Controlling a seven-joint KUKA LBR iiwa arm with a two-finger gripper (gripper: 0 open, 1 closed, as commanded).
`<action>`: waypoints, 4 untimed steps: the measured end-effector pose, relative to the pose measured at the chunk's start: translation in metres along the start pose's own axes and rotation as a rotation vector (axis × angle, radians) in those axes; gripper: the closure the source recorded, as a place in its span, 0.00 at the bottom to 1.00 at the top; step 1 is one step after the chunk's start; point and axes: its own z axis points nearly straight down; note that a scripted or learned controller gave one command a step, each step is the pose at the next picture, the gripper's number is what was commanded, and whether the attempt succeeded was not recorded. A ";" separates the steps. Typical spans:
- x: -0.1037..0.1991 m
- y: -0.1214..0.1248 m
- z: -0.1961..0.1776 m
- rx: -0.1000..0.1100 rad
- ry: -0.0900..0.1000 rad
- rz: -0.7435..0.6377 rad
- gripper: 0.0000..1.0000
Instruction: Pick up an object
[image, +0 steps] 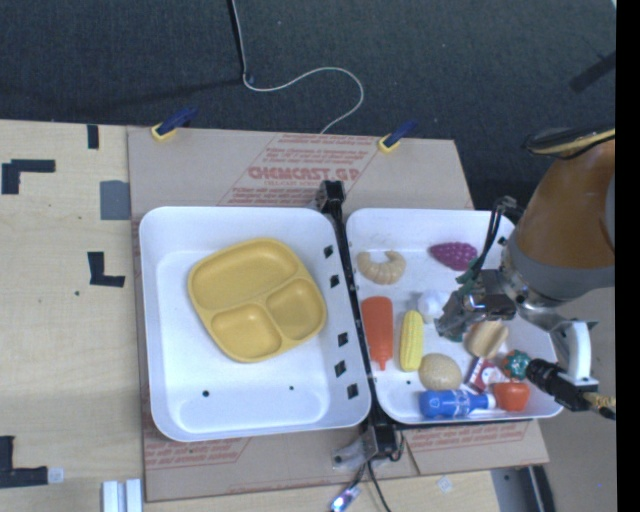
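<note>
**Right bin: gripper low among the toy food**

Over the right bin, near its right wall, the gripper was seen lowered from the arm. Whether it was spread or pressed together could not be told, and nothing could be made out as pinched in it.

Just right of and below the gripper, a tan bread-like piece was noted, touching or nearly touching it. A potato was recorded below it, a corn cob to its left, and an orange carrot further left. A croissant and purple grapes were logged toward the far side of the bin. A blue bottle and a red tomato were seen along the near wall.

In the left bin, well apart from the gripper, a yellow divided plate was recorded.
</note>
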 end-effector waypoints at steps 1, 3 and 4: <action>0.058 0.000 0.052 -0.001 0.000 -0.002 1.00; 0.194 0.001 -0.110 -0.015 0.001 -0.007 1.00; 0.234 0.000 -0.197 -0.015 0.001 -0.005 1.00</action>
